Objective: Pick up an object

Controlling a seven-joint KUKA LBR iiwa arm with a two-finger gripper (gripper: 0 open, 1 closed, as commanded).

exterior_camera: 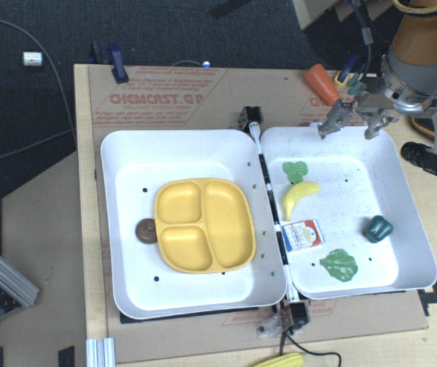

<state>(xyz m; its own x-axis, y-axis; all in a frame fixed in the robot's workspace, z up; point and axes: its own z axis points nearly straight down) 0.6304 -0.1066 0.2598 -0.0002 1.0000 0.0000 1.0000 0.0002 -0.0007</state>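
Observation:
My gripper (350, 128) hangs over the far rim of the right bin (402, 174), its two fingers spread apart with nothing between them. In that bin lie a yellow banana (298, 197), a green leafy piece (295, 171) just beyond it, a small red, white and blue carton (303, 235), a green lettuce-like piece (339, 264) and a dark green round object (377, 228). All of them sit nearer the camera than the gripper.
The left bin (126, 174) holds a yellow divided plate (203, 225) and a brown round thing (146, 231) at its left edge. An orange cylinder (321, 84) lies on the board behind the right bin. A black clamp (250, 118) joins the bins.

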